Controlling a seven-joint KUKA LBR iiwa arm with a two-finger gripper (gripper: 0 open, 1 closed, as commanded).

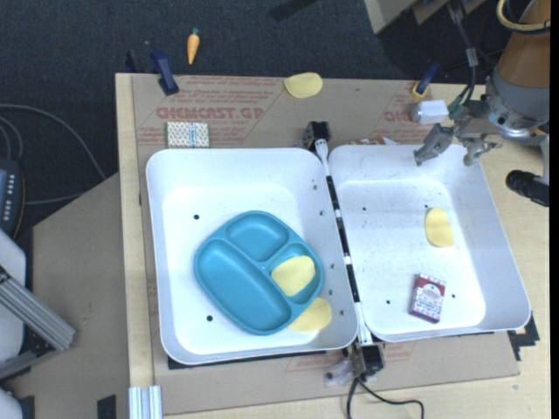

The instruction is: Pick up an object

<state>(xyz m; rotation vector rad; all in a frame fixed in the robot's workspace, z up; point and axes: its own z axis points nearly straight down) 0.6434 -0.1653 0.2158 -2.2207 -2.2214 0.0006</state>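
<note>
The two-finger metal claw is seen above the far edge of the right shallow white bin, its fingers spread apart with nothing between them. In that bin a flat yellow oval piece is found, and nearer the front a small red patterned packet. In the left shallow white bin a blue plastic divided tray is placed, with a yellow piece in one compartment.

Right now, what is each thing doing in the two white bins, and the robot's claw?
Gripper: open, holding nothing, above right bin's far edge.
Blue divided tray: flat in left bin.
Yellow piece: lying in the tray.
Yellow piece: lying in right bin.
Red packet: lying flat.
</note>
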